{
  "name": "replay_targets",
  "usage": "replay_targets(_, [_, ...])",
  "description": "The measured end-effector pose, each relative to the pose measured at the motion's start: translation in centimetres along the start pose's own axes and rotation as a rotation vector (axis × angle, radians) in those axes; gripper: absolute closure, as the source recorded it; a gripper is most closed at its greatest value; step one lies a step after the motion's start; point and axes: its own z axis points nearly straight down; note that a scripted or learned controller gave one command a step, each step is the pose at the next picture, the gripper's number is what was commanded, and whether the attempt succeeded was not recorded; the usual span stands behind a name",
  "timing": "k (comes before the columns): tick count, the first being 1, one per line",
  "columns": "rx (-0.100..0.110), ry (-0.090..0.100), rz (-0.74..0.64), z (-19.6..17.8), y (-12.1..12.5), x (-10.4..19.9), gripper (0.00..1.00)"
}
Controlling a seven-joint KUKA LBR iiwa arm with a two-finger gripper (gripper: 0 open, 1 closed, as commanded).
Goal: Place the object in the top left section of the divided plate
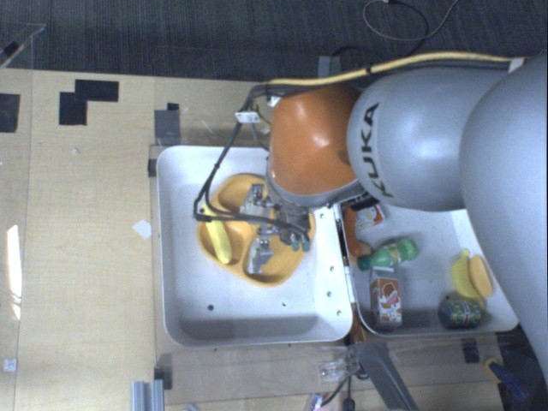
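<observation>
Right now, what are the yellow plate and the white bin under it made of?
The divided plate looks like smooth moulded plastic: one even yellow-orange colour, with rounded raised walls. The left bin looks like hard white plastic or coated metal; its flat, faintly shiny floor with soft rounded corners leaves that open.

I see the arm [445,127] as smooth, glossy grey casing with a shiny orange band [308,139]. The gripper [261,251] looks like bare, dull metal. The divided plate [282,268] appears to be smooth yellow plastic with a slight sheen. The left bin [180,255] is matt white plastic. The bench [77,255] looks like pale, smooth wood.
</observation>
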Motion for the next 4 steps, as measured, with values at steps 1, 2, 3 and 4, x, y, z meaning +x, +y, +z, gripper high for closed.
replay_targets(1, [-0.005, -0.009, 0.004, -1.3, 0.0, -0.3, 1.0])
replay_targets(2, [-0.009, -0.018, 0.008, -2.5, 0.1, -0.6, 1.0])
replay_targets(3, [-0.002, -0.004, -0.16, -6.4, 7.1, -4.7, 1.0])
replay_targets(4, [0.0, 0.002, -0.021, 3.9, 7.6, 2.5, 1.0])
